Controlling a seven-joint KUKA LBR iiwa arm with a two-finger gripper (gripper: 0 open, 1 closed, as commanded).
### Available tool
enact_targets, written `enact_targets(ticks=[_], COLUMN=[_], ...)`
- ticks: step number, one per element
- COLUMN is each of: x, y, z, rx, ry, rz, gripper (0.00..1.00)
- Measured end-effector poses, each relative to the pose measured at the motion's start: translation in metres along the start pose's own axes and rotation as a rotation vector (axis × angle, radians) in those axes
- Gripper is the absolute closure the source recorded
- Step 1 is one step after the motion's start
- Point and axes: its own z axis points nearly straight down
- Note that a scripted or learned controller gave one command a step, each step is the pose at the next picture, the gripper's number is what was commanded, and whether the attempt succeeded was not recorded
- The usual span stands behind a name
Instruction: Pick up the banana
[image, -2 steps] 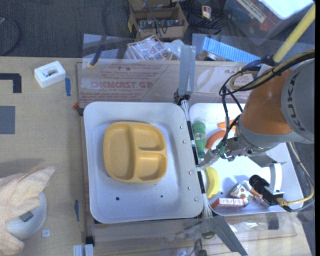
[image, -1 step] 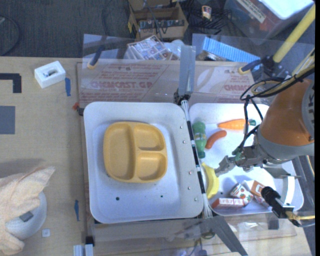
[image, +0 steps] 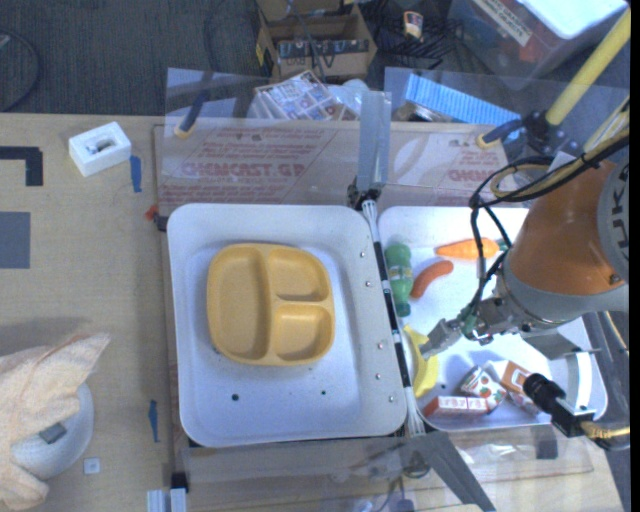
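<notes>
Two white bins sit side by side on the counter (image: 80, 270). The left bin (image: 190, 330) holds a yellow divided plate (image: 270, 302). In the right bin (image: 590, 345), the banana (image: 424, 372) lies against the left wall, toward the near side. The hand (image: 436, 340) hangs just above the banana's far end; whether it is open or closed, and whether it touches the fruit, I cannot tell. Farther back lie a green bottle (image: 399, 268), a red pepper (image: 431, 276) and a carrot (image: 468, 248). Small cartons (image: 482, 388) rest near the front, right of the banana.
</notes>
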Motion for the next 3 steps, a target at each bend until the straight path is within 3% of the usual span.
enact_targets(ticks=[1,2,3], x=[-0.045,-0.046,-0.033], y=[-0.01,-0.008,0.0], z=[0.095,0.086,-0.016], rx=[-0.01,-0.013,-0.001], ry=[-0.002,-0.003,-0.002], rz=[0.037,0.04,0.136], gripper=[0.0,1.0,1.0])
